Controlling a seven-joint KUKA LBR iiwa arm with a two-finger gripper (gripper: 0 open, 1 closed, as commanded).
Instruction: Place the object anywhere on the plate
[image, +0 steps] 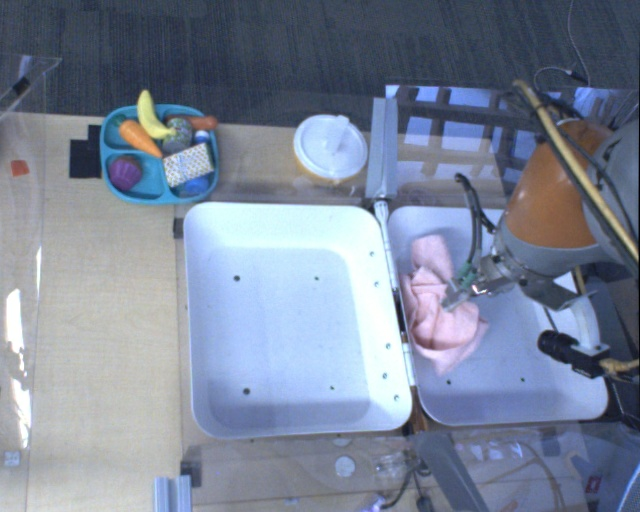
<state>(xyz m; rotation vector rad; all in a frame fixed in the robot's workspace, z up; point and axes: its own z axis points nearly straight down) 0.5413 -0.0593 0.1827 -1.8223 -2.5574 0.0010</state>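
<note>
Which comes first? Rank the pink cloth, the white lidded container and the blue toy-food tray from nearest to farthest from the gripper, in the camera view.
1. Pink cloth: in the right bin, right at the gripper.
2. White lidded container: on the bench beyond the bins, up and to the left in the view.
3. Blue toy-food tray: far left on the bench, farthest.

Left bin (285, 320) lies open; pink cloth (438, 305) (crumpled) crowds right bin's (520, 385) left side.
</note>
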